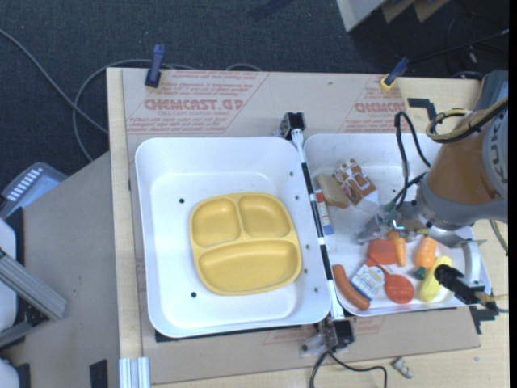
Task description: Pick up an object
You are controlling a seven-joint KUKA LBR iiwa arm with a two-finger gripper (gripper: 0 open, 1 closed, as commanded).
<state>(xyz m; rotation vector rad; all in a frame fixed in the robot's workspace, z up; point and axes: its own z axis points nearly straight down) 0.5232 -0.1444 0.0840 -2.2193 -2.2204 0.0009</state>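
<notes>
The gripper (386, 223) is lowered over the toy carrot (388, 250) in the right bin (355, 148); its state cannot be told. The carrot is judged light, rigid, slippery; a mid-body grasp is advised.

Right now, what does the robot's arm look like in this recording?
The arm is bulky and rounded, grey, with an orange band above the wrist. Black cables loop along its side. The gripper below is darker grey metal.
</notes>
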